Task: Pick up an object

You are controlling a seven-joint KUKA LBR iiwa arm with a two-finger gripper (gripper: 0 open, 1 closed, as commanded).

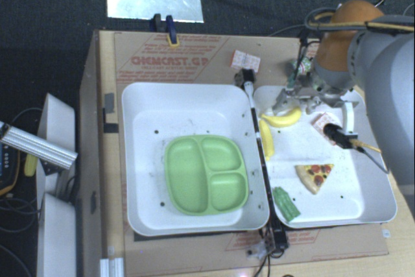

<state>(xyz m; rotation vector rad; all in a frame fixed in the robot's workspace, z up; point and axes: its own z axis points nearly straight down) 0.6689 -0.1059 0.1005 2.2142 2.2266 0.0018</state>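
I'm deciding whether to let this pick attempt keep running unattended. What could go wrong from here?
1. The gripper is low over the banana, which curves against the divider between the bins; its fingers may catch the wall or slip off the curved surface.
2. The pink packet lies just beside the gripper and could get nudged.
3. The pizza slice and green block look safely apart.

A brown bench top (pixel 194 61), printed with red lettering, is seen under two shallow white bins set side by side, touching along their inner rims. The left bin (pixel 139 139) and the right bin (pixel 376 194) are carried directly on it. A small tag (pixel 246 61), possibly paper, is laid near the far edge.
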